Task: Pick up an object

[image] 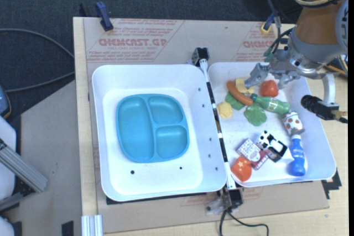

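Note:
The right bin holds several toy items. My gripper hangs over the bin's far side, open, with its fingers spread to either side just above a red tomato-like toy. The toy lies on the bin floor, and nothing is held between the fingers. Close by lie a yellow piece, an orange-red sausage, a green bottle and a green pepper.
Nearer the front of the right bin lie a small yellow toy, a white patterned bottle, a blue bottle, a black-and-white figure, a pink packet and an orange fruit. The left bin holds a blue divided plate.

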`<control>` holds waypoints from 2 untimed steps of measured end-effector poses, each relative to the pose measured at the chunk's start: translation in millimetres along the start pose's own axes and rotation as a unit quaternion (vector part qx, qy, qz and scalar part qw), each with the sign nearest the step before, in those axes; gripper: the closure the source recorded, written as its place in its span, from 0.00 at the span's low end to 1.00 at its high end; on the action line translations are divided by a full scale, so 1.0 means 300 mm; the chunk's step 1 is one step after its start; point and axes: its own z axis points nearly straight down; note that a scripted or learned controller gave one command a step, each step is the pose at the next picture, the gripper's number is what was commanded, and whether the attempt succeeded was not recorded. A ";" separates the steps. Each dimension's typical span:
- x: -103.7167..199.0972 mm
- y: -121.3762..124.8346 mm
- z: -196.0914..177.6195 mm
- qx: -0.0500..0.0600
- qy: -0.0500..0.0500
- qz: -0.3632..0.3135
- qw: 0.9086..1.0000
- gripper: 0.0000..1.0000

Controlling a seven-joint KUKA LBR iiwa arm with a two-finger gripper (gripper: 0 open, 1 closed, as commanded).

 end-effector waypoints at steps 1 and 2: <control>-0.194 0.129 0.386 0.001 0.000 0.001 1.000 0.00; -0.194 0.135 0.346 -0.001 -0.001 0.000 1.000 1.00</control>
